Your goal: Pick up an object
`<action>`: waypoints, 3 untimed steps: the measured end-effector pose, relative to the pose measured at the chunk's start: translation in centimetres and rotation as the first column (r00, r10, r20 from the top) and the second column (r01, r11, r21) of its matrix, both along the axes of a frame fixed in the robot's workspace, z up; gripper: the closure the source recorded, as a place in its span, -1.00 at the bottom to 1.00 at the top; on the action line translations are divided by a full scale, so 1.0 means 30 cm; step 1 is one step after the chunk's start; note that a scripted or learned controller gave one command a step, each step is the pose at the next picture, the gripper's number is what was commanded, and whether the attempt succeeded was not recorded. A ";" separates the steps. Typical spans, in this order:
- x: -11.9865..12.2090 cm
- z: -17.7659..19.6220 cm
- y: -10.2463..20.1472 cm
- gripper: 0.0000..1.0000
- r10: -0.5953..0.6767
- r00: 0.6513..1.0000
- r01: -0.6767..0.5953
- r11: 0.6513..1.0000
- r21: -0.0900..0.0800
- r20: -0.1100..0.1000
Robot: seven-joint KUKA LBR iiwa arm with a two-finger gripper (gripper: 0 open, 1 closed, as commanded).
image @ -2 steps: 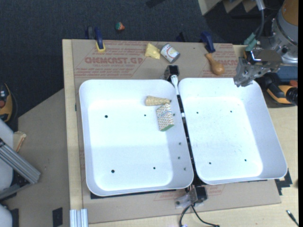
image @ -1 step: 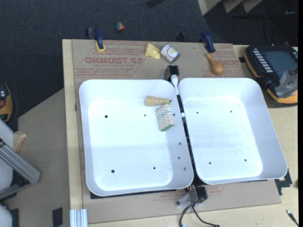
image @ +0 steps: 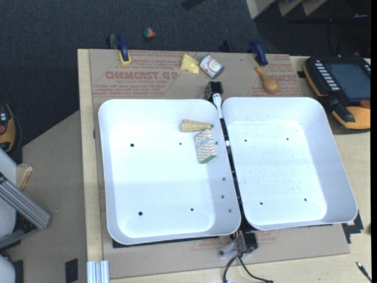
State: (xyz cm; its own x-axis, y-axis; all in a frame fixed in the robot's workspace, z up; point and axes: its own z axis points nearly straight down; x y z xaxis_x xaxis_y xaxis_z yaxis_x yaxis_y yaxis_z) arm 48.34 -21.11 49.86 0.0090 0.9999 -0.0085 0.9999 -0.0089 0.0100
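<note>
Two objects lie in the left bin point(image: 118, 158), near its far right corner. One is a tan, cone-shaped piece point(image: 195, 125) lying on its side. Just below it, touching or nearly touching, rests a small patterned white and green packet point(image: 205, 145). The right bin point(image: 330, 158) sits beside it, sharing the middle divider.
On the cardboard behind the bins lie a yellow wedge point(image: 189, 64), a small white and grey cylinder point(image: 211, 66), a wooden-handled item point(image: 267, 79) and blue clamps point(image: 123, 48). A black and orange pendant point(image: 344, 84) rests at the far right. Cables point(image: 238, 258) trail at the front edge.
</note>
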 end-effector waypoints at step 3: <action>0.102 0.022 -0.031 1.00 0.005 1.000 -0.005 1.000 0.001 0.000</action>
